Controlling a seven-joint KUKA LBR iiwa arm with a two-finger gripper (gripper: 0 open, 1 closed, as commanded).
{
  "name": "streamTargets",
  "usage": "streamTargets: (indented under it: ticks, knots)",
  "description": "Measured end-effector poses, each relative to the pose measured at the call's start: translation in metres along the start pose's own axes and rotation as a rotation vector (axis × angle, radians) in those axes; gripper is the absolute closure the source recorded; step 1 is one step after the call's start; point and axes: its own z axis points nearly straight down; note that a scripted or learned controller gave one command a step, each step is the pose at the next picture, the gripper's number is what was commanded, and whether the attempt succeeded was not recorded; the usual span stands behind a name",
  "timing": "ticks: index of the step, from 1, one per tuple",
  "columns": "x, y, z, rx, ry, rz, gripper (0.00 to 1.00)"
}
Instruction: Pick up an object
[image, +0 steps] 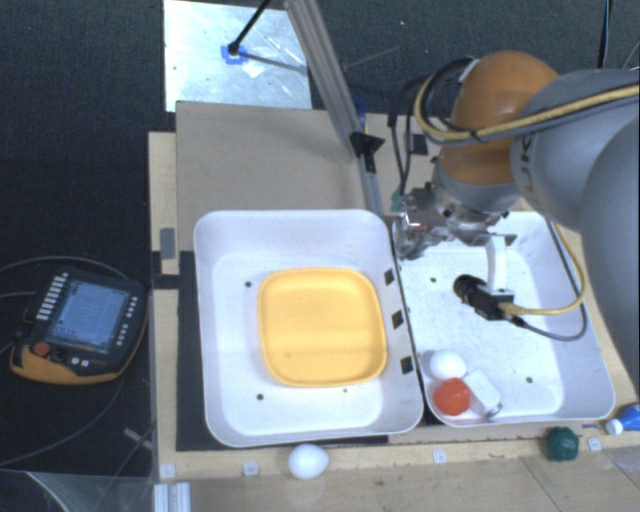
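A yellow square plate (322, 326) lies flat in the left bin (225, 330). In the near left corner of the right bin (560, 370) sit a white ball (446, 364), a red ball (452, 397) and a small white block (482, 391), all close together. My gripper (410, 236) hangs under the orange wrist band at the far left corner of the right bin, close to the wall shared by the two bins. It is well apart from the three small objects. Nothing shows in its grasp.
A white egg-shaped object (308, 461) lies on the bench in front of the left bin. A dark green ball (562, 443) rests by the right bin's near corner. A black cable plug (480, 297) hangs over the right bin. A teach pendant (78, 322) lies at the far left.
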Motion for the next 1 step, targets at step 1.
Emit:
streamTargets:
  ticks: [1]
  knots:
    - [0.0371, -0.021, -0.0093, -0.001, 0.0, -0.001, 1.0]
